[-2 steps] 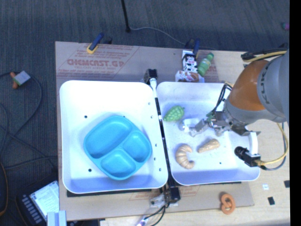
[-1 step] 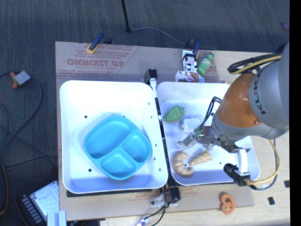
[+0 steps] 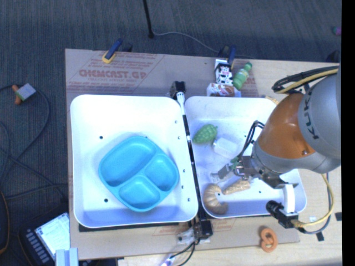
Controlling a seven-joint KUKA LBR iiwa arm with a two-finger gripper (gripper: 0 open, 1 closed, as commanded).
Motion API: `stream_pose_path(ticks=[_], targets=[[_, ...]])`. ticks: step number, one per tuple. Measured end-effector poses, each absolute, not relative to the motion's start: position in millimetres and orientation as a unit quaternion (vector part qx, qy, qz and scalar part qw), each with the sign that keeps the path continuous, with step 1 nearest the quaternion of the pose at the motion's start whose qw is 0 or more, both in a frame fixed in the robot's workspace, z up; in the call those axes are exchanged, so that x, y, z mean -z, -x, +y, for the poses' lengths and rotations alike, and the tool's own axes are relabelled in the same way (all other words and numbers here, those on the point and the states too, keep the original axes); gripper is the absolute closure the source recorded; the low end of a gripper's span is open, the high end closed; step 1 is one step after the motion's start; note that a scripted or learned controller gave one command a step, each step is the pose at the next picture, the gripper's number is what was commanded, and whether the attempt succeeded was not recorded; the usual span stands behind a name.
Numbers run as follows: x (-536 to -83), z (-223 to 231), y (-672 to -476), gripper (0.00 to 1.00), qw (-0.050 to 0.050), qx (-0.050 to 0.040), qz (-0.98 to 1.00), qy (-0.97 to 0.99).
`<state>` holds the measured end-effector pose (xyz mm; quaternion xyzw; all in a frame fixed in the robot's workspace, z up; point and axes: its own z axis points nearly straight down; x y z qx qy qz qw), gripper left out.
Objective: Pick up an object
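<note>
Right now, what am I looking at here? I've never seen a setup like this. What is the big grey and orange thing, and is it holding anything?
You are looking down, at a slant, from a camera fixed above a bench. The grey and orange thing is a robot arm reaching in from the right. At its tip is a gripper, a two-finger claw; whether it grasps anything cannot be told. Two shallow white bins sit side by side. The left bin holds a blue divided tray. The right bin, where the gripper hangs, holds a green toy, a clear piece and tan toys.
</note>
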<state>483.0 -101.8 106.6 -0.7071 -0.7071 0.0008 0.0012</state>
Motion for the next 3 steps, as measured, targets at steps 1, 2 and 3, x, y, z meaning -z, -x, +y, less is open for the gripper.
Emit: stream_pose_path(ticks=[1, 2, 3], targets=[[-115.9, -101.4, -483.1, 1.00, 0.002, -0.0007, -0.707, 0.707], [-233.7, -90.1, -562.3, 1.00, -0.002, 0.0005, -0.707, 0.707], [-236.2, -35.5, -552.0, 1.00, 0.000, -0.0002, -0.708, 0.707]])
